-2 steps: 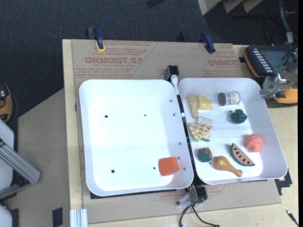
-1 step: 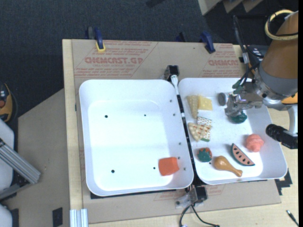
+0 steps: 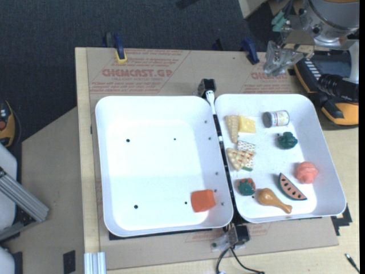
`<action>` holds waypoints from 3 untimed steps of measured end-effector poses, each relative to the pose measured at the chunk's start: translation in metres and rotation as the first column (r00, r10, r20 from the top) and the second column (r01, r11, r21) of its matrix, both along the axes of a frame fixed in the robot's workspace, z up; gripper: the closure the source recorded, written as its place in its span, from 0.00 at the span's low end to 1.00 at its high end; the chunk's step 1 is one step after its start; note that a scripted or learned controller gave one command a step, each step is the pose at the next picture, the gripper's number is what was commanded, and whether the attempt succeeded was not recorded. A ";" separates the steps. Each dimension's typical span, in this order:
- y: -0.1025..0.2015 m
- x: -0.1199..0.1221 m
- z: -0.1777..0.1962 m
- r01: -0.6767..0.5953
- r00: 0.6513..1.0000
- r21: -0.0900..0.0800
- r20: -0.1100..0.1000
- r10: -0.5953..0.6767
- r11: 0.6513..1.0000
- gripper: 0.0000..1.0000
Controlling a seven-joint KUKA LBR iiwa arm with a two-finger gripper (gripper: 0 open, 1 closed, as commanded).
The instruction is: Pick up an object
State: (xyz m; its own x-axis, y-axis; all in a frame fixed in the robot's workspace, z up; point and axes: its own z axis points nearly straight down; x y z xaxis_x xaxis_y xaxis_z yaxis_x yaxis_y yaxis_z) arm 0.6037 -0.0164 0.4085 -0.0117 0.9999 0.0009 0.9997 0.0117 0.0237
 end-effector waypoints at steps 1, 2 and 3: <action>0.074 -0.022 -0.067 0.003 0.999 0.001 -0.032 -0.003 1.000 1.00; 0.195 -0.042 -0.075 -0.002 1.000 0.003 -0.028 0.002 1.000 1.00; 0.115 -0.052 -0.059 0.018 1.000 -0.002 -0.025 -0.018 1.000 1.00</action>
